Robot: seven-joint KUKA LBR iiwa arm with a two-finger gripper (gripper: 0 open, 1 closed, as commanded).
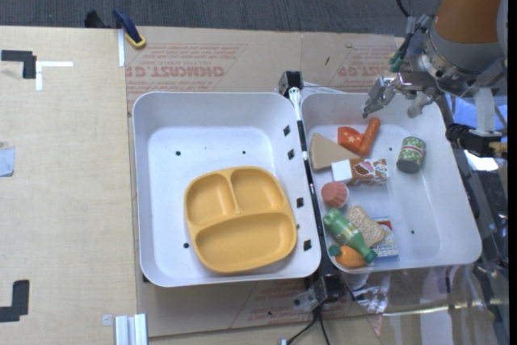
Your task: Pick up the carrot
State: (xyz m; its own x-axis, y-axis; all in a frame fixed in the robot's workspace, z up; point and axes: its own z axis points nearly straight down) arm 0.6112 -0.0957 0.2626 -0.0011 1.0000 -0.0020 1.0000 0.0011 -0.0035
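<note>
**Carrot Pickup: Handling and Grasp Point**

My gripper (397,98) hangs above the far edge of the right bin (452,230). Its two fingers are spread apart and nothing sits between them.

The carrot (350,256) lies at the near left corner of the right bin, close to the near wall. It is a small orange toy, partly covered by the green bottle (349,231), which lies across its far side. A flat packet (386,242) sits just right of it.

I judge the carrot light, rigid and smooth-skinned, probably moulded plastic, so it may slip or roll under a narrow pinch. It does not look fragile.

I should take hold across its thickest exposed orange part, fingers straddling the short axis, approaching from above. The bottle and the bin wall leave little finger clearance; a finger landing on the bottle could spoil the grasp.
</note>
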